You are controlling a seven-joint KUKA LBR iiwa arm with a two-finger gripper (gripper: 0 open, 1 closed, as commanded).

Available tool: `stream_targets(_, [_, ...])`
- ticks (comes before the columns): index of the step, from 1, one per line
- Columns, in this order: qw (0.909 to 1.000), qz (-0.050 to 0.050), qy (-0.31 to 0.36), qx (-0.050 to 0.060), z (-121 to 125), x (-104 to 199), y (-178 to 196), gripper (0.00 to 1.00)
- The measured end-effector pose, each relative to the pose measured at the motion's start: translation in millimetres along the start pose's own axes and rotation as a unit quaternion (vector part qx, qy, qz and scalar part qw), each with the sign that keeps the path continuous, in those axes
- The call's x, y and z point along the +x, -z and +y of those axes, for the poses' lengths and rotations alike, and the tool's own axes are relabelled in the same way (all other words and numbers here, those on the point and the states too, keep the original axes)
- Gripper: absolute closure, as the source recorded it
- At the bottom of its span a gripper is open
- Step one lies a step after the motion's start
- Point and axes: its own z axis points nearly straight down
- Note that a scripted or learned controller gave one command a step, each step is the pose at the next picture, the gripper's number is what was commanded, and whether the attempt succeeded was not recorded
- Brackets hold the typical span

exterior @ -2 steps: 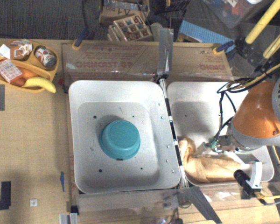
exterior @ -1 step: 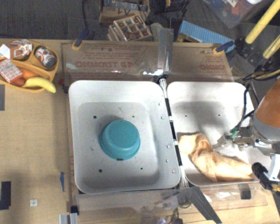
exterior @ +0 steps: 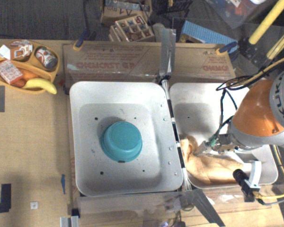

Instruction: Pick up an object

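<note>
We find a tan cloth [exterior: 213,168] bunched in the right bin [exterior: 199,98] beneath the hand [exterior: 217,144] — soft, light, best pinched at a raised fold — the hand's opening we cannot tell.

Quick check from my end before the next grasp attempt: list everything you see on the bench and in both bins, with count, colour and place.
Bowl: one, teal, upside down, middle of the left bin.
Cloth-like object: one, tan, soft and crumpled, near front edge of the right bin.
Bins: two, white, shallow, side by side at centre of the bench.
Tray: one, orange, far left of the bench, holding a yellow banana, two small bowls and a red-and-white box.
Cardboard panels: two, brown, behind the bins.
Clutter: boxes and cables on the floor beyond the bench.
Arm: one, grey with an orange band, reaching in from the right over the right bin; its gripper sits just above the tan object.
</note>
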Motion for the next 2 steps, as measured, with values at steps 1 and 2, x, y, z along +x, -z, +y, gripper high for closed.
stream_targets(1, [0.9936, 0.001, -0.113, 0.006, 0.9, 65.1, 93.5, 0.00])
stream_targets(2, [0.9986, 0.001, 0.053, 0.005, 34.3, 64.8, 93.4, 0.00])
